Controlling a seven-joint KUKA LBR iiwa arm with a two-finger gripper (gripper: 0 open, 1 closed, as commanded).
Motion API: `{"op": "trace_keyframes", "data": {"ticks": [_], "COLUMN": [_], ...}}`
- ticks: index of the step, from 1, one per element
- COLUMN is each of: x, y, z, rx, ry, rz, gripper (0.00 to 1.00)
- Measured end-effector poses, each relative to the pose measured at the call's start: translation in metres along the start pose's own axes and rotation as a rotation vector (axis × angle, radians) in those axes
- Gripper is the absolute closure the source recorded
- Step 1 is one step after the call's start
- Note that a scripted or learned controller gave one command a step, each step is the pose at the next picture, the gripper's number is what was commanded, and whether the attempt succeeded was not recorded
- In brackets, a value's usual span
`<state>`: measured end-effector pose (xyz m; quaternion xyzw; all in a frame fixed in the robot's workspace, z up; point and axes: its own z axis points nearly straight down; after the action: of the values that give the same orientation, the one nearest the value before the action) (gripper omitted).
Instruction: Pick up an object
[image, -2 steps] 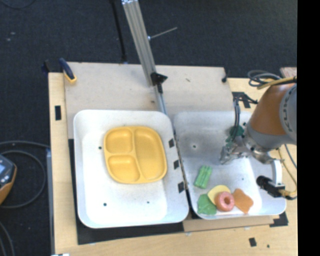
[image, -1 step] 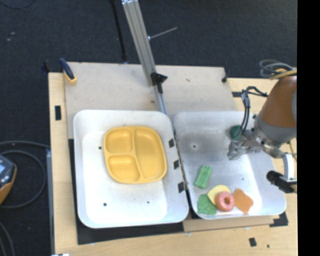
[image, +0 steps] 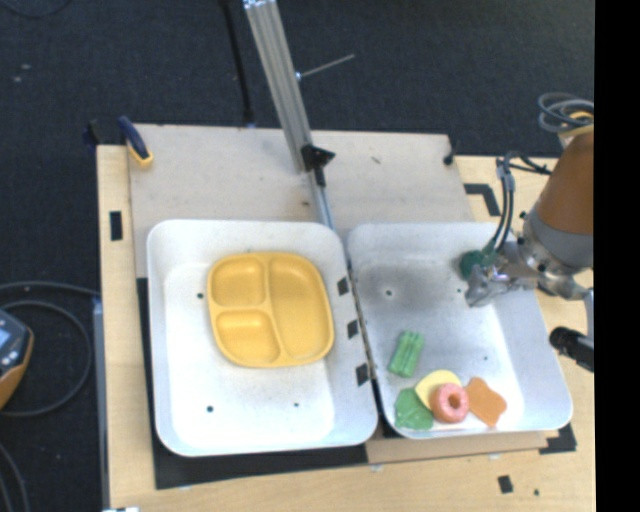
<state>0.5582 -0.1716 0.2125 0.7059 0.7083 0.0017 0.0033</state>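
Pincer (image: 480, 283) hangs over the right bin (image: 420, 262), and you cannot tell its grip, so nothing is picked up yet; the toys, like the green block (image: 406, 353), lie nearer the front.

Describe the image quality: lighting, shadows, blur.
Camera view: soft, even lighting; a grey smudge or faint shadow on the right bin floor beside the end effector; yellow tray free of glare; overall slightly soft, small toys' edges fuzzy.
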Motion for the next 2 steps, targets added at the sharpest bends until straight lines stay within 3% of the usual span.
{"op": "trace_keyframes", "data": {"ticks": [1, 2], "x": [-0.001, 0.048], "y": [0.001, 0.027], "z": [-0.027, -0.029], "rx": [0.002, 0.004], "ry": [0.0, 0.003], "rz": [0.0, -0.004], "gripper": [1.0, 1.0]}}
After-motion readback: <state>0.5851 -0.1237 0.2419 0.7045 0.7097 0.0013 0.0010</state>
